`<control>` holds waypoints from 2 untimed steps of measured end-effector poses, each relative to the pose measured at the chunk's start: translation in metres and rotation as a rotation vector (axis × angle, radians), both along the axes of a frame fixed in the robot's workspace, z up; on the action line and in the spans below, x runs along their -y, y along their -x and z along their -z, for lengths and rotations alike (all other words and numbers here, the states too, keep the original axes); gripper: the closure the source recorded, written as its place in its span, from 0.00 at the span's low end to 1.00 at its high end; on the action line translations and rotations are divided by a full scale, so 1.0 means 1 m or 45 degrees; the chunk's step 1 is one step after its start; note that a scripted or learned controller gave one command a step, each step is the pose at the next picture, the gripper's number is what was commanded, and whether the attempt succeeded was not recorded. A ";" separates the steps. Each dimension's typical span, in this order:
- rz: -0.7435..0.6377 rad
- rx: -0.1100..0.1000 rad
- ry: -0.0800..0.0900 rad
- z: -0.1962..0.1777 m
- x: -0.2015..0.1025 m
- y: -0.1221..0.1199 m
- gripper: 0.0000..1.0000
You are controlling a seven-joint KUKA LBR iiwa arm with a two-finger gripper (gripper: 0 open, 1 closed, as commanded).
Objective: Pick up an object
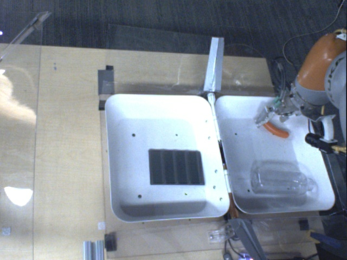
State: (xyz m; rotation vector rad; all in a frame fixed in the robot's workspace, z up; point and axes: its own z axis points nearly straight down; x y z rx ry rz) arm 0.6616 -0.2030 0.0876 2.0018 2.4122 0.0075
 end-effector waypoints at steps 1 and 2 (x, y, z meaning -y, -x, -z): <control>-0.025 0.002 0.001 -0.060 -0.036 -0.010 0.00; -0.097 0.000 0.002 0.000 -0.015 0.004 0.00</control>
